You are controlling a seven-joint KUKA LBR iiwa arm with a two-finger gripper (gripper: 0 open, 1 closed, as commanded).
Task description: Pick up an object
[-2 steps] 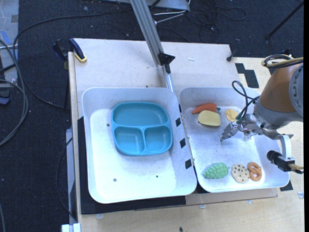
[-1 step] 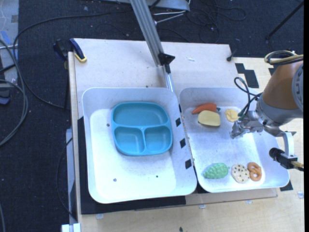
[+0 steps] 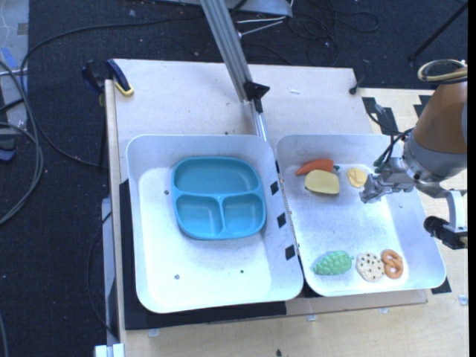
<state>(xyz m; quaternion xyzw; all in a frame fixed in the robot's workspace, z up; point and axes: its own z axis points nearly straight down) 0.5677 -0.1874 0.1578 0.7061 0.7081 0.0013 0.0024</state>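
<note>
In the right bin [image 3: 416, 236], a red-orange carrot-like piece [image 3: 315, 166] lies at the back, with a yellow wedge [image 3: 323, 183] touching its front side. A small pale yellow piece [image 3: 357, 176] sits just to their right. Along the front edge lie a green leafy item [image 3: 332, 262], a speckled cookie [image 3: 369, 266] and a brown pretzel [image 3: 392, 263]. My gripper [image 3: 370, 193] reaches in from the right and hovers low, just in front and right of the small yellow piece. I see nothing held in it.
The left bin [image 3: 149, 274] holds a blue divided tray [image 3: 219, 197]. A slanted metal pole [image 3: 230, 43] comes down to the bins' back edge between them. The grey arm with its orange band [image 3: 442, 117] occupies the right bin's back right corner.
</note>
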